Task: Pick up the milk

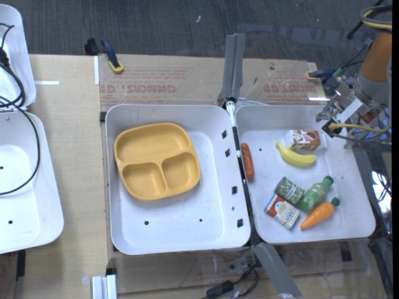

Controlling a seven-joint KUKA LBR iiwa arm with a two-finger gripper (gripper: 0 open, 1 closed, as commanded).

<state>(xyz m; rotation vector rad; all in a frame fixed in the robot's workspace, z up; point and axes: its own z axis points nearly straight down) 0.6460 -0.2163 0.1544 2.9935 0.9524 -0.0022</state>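
So from where I'm standing, the pick hasn't really happened yet. Going left to right: the left bin (pixel 124 229) just has a yellow divided plate (pixel 157 160) sitting in it, nothing inside the plate's three sections.

Behind both bins there's a sheet of cardboard (pixel 168 83) lying on the counter (pixel 62 80), with red printing that's upside down from this side. I think it reads something like "CHEMCN71 GP", but honestly it's too faint to be sure.

Right bin (pixel 361 229) is where all the stuff is. A hot dog (pixel 247 161) lies right along its left wall. Lower down there's a small carton (pixel 283 211) with red, white and green on it, touching a little green packet (pixel 290 190), then a green bottle (pixel 315 192) and a carrot (pixel 319 213) lying beside each other. Further back, a banana (pixel 297 157) sits just in front of a brown and white carton (pixel 304 140). My guess is that brown and white one is the milk, but none of the labels are readable at this size, so don't quote me.

The pincer (pixel 336 118) is hanging over the back right corner of that bin, near the brown and white carton but not touching it. I can't tell how it's set, too much cable and clutter around it. Nothing is lifted, so the whole reach, grab and lift is still left to do.
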